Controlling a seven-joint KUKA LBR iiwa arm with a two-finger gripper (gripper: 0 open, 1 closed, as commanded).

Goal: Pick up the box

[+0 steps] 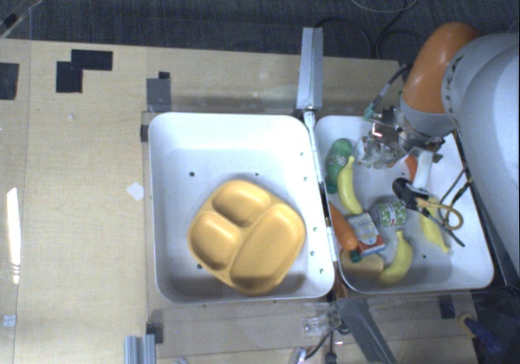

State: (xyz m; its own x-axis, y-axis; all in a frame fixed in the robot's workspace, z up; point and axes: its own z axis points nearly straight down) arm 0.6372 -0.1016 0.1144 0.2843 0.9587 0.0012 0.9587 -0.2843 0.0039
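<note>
Reaching in from the right, grey arm (483, 110) with orange band (435, 70) fills the upper right corner over the right bin (475, 271). Wooden bench (81, 208) carries both bins side by side. Left bin (166, 192) holds one big yellow divided plate (248, 234) with three compartments, sitting toward the near side and slightly rotated. Right bin is cluttered.

Gripper (380, 149) hangs over the far part of the right bin, just right of a green rounded item (339, 153). Cannot tell if it is spread or closed, too small and blurred. Nothing visibly held.

Three bananas are in the right bin:
- left banana (349, 185), just below the green item, near the divider wall
- near banana (398, 257), curved, at the near side
- right banana (431, 232), toward the right wall

Orange carrot (343, 228) lies along the left wall, tilted. Small can (392, 214) with greenish label sits mid-bin.

Box (367, 232) is small, pale with blue and a red edge. It lies in the near-middle of the right bin, between carrot and can, just beside both, with the near banana just to its right. Box is well apart from the gripper and rests on the bin floor.
</note>
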